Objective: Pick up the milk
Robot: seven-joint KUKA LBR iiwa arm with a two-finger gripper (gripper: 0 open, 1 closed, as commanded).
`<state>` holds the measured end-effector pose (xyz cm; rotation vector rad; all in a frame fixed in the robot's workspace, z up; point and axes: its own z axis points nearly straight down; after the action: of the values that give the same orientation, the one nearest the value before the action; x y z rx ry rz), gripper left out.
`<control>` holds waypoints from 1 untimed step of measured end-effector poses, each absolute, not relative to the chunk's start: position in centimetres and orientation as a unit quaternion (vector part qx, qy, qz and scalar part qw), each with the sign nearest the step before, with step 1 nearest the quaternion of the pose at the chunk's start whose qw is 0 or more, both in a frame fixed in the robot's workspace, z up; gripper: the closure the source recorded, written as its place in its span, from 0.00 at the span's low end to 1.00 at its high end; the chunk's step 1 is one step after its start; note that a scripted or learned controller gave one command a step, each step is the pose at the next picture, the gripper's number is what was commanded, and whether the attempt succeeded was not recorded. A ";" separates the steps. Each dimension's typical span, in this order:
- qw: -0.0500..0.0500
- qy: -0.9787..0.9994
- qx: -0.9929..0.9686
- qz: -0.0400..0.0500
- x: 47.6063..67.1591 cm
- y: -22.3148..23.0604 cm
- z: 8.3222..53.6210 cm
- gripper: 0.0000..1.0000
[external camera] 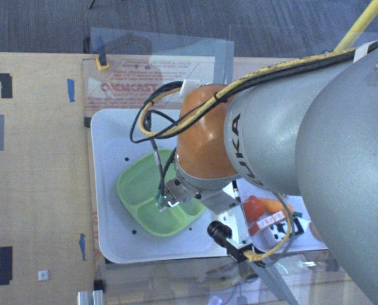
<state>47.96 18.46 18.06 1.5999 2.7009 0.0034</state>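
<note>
My gripper [166, 199] reaches down under the orange wrist band and hangs over the green divided plate [138, 189] in the left white bin [106, 170]. Right of the wrist lies a red item with a white label [265, 216], and beside it a white piece with black spots [279, 231] that may be the milk carton; the arm covers most of it. Nothing shows held at the gripper.
An orange object [283, 204] lies next to the red item. The grey arm covers the right bin and the upper right of the view. A cardboard sheet [36, 170] lies left of the bins. A printed sheet [131, 84] sits behind the left bin.
</note>
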 end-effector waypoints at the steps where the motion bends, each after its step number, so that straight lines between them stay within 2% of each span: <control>1: 0.002 0.960 0.279 0.001 48.0 19.7 20.1 1.00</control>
<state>47.98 19.72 20.14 0.8743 3.0142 0.0038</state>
